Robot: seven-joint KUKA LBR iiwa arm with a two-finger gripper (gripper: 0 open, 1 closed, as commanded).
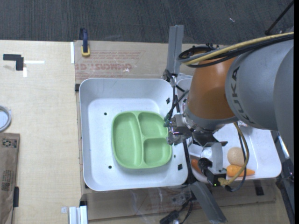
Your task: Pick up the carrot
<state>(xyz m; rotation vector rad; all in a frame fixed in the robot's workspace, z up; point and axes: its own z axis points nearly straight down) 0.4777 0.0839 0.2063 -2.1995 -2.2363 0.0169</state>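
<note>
Two white bins (88, 139) rest on the bench (37, 101).

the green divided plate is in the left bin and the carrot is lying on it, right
Not quite. The green divided plate does sit in the left bin, but the carrot is not on it. The camera view shows the carrot in the right bin, beside an egg.

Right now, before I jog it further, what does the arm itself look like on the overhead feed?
The arm is bulky and rounded, with a smooth grey shell and dark lettering on its side. An orange band wraps the section above the wrist. Black cables run along the wrist, and a yellow cable arcs over the top. Beneath the band sits darker metal wrist hardware with a small green light.
</note>
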